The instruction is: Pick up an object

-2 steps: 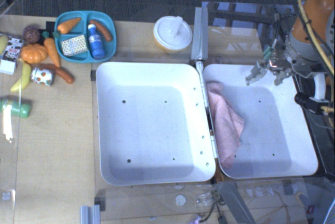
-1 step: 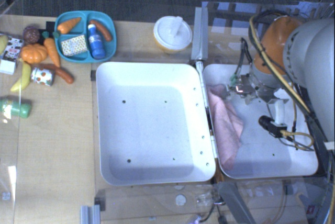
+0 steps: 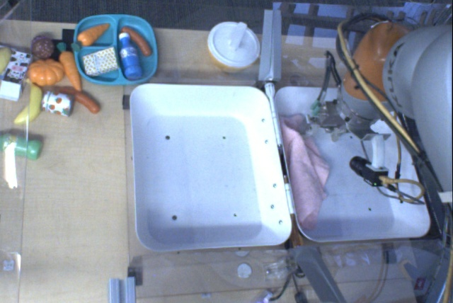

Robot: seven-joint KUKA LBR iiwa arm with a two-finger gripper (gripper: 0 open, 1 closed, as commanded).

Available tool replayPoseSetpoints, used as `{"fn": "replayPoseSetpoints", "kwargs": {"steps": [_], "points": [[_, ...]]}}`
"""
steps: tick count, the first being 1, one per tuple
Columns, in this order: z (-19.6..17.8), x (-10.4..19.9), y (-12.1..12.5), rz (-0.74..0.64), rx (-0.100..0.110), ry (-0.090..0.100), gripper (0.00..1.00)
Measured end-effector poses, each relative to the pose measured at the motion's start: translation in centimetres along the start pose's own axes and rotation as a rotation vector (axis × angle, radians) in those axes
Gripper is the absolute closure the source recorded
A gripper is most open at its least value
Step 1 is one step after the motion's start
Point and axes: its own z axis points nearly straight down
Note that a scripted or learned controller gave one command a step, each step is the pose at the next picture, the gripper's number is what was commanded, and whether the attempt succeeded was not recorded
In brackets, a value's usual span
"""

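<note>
A pink cloth [image 3: 306,168] lies crumpled along the left wall of the right white bin [image 3: 396,220], running from the bin's back to near its front. My gripper [image 3: 320,117] is low over the back of that bin, just right of the cloth's upper end and close to it. The grey arm with its orange band [image 3: 375,47] comes in from the right and covers the bin's back right corner. The wrist body and cables hide the tip of the gripper.
The left white bin [image 3: 141,174] sits beside the right one. Behind it stand a white lidded cup [image 3: 233,44] and a teal divided plate [image 3: 145,32] of toy food. More toy food [image 3: 46,73] lies on the bench's left. Black cables [image 3: 368,170] hang over the right bin.
</note>
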Motion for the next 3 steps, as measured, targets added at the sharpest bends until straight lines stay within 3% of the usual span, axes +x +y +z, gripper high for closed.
{"fn": "replayPoseSetpoints", "kwargs": {"steps": [1, 2, 3], "points": [[-5.3, -5.7, -0.3, -0.116, 0.003, -0.001, 0.0], [0.0, -1.4, -3.1, -0.138, -0.005, -0.002, 0.0], [-0.1, 0.0, -6.0, -0.28, -0.008, -0.003, 0.0]]}}
